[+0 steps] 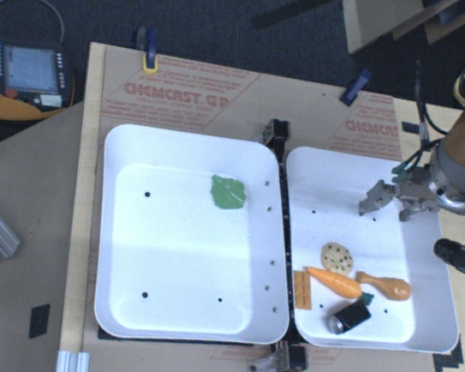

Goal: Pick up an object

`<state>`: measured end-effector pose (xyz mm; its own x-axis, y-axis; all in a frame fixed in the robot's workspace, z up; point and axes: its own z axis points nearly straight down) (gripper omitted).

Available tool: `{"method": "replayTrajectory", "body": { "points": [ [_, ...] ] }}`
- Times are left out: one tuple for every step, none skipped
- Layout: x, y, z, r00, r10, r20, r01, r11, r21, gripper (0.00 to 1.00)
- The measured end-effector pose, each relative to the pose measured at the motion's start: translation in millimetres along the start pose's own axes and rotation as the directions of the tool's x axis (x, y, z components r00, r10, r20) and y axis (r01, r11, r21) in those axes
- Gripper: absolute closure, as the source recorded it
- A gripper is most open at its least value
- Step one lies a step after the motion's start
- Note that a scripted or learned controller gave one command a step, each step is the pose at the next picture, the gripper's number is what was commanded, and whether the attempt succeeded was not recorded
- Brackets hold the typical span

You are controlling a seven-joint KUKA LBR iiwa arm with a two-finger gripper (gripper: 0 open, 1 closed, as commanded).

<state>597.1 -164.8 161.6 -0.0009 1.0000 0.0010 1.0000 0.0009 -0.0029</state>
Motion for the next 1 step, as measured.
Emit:
{"method": "replayTrajectory", "body": {
  "points": [
    [-7.6,-2.2,56.1,1.000,0.001,0.000,-0.001,1.000,0.001,0.00]
  ]
}}
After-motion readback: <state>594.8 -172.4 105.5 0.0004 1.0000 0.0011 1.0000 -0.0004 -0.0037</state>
